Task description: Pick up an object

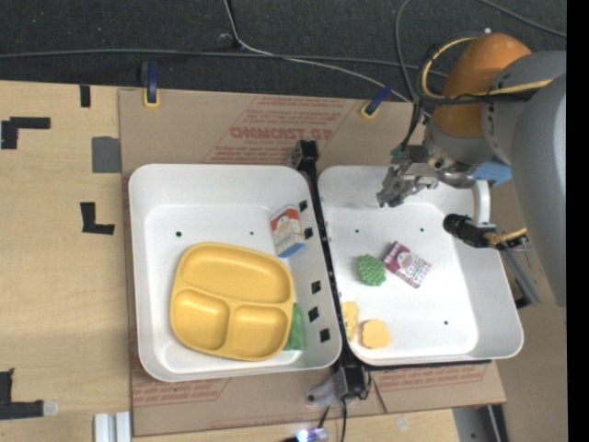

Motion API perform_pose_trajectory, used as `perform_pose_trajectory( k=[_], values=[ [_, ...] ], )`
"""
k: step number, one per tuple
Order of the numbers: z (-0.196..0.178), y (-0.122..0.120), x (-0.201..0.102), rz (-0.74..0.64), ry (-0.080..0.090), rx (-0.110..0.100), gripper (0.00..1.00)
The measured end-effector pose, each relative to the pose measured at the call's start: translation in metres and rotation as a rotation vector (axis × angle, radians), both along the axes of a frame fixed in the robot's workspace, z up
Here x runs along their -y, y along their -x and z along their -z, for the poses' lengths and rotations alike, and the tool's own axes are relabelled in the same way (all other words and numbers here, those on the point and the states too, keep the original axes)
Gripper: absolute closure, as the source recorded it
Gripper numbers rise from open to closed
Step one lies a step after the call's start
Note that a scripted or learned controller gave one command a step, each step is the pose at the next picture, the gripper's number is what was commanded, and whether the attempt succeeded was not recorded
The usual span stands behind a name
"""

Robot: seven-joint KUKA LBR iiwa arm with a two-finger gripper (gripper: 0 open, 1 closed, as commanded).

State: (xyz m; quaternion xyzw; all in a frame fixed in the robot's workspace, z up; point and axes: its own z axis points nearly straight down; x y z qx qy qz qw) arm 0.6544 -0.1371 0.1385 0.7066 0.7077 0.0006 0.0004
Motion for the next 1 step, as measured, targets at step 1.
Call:
perform_pose_trajectory(
  k=[1],
  values=[
    [-0.0604, 0.0054, 0.0033, 0.001, 0.001, 0.001, 1.0]
  ],
)
